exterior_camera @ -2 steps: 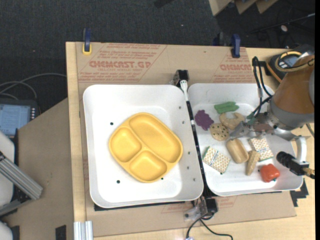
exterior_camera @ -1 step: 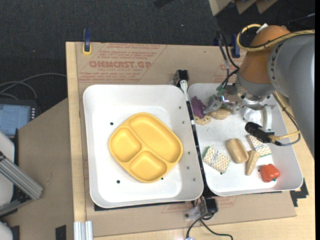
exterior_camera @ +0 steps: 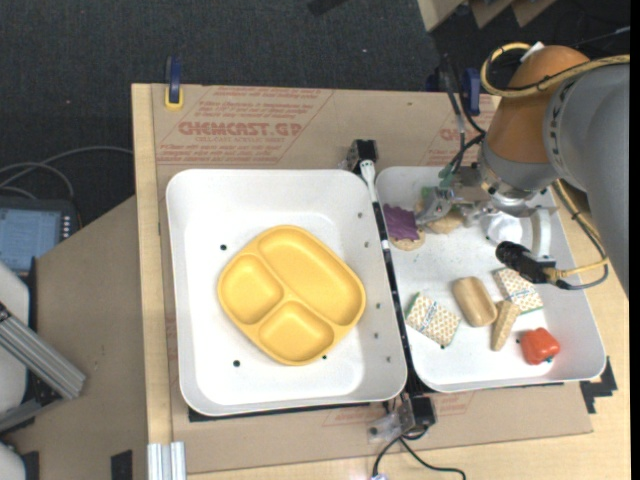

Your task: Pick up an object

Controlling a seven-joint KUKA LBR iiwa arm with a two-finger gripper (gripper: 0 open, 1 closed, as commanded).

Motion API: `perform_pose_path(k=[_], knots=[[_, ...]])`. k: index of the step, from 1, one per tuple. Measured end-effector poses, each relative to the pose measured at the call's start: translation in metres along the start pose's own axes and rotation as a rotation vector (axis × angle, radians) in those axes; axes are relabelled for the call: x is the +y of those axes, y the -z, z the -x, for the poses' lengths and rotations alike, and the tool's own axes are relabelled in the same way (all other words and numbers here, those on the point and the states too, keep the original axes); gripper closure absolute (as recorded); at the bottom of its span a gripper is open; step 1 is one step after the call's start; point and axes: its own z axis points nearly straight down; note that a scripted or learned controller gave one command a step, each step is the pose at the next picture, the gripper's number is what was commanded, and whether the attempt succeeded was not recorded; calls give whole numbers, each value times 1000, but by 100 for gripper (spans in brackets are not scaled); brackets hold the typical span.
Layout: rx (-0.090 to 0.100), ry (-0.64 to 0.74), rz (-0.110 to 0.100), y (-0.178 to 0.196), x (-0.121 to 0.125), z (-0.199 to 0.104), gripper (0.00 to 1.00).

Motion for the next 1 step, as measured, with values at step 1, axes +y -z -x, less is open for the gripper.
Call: perform_pose_path(k=[1], knots=[[1,-3,-14,47,-49,1,100]])
